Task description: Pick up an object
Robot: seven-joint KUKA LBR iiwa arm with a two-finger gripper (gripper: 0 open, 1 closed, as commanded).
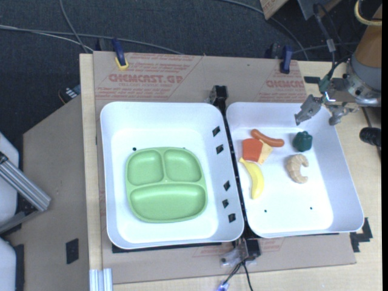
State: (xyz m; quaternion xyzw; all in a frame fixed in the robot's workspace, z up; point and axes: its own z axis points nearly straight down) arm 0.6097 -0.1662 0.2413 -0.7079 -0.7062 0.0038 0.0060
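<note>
Below the gripper (pixel 319 113), green pepper (pixel 302 141).

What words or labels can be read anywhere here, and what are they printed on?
"CHEMCAST GP" in red on the brown board under the bins, at its far left.
The same red print repeats at the board's far right, but there it is too faint to read surely.
Red print on the board's near edge is too small to read.
</note>
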